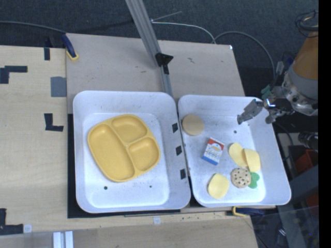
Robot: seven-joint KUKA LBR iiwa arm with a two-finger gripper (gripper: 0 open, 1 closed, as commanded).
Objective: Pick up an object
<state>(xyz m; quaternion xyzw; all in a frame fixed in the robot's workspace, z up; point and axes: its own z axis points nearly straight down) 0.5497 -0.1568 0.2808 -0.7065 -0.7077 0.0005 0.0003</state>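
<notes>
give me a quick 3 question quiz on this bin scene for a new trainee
1. True or false: the yellow divided plate lies in the same bin as the small carton.
2. Multiple choice: which thing lies nearest the divider between the two bins? A) the round tan piece B) the cookie C) the carton
3. Short answer: over which bin does the hand sit, and is anything seen between its fingers?

Key
1. False: the plate is in the left bin, the carton in the right bin.
2. A
3. Over the right bin's far right corner; nothing is seen between its fingers.
</notes>
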